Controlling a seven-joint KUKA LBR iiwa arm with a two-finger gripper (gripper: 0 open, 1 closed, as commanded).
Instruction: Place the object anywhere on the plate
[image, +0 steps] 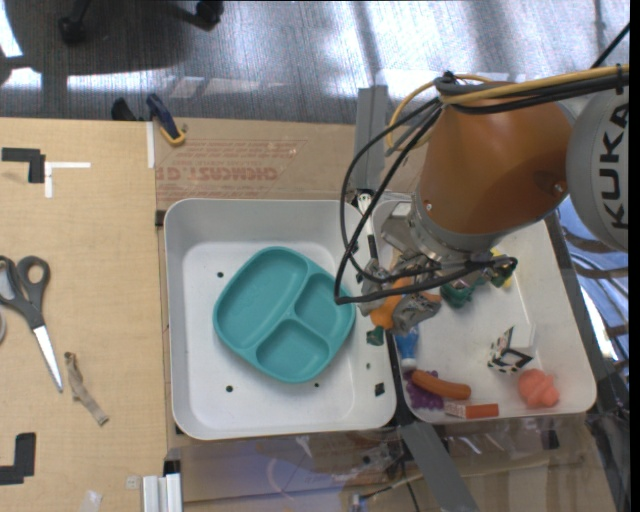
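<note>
A teal divided plate (285, 315) lies in the left white bin (190, 400), tilted a little, with nothing on it. The gripper (405, 305) hangs below the orange wrist band, over the left edge of the right bin (570, 330), just right of the plate's rim. A small orange object (383, 312) shows right beside the gripper's tip; whether it is gripped is hidden by the wrist and cables. A blue object (405, 348) lies just below the gripper.
The right bin holds several toys: a green one (460, 293), a black-and-white block (510, 355), a pink lump (540, 388), an orange sausage shape (440, 383), a purple piece (425, 400). Scissors (35, 310) lie on the cardboard at left.
</note>
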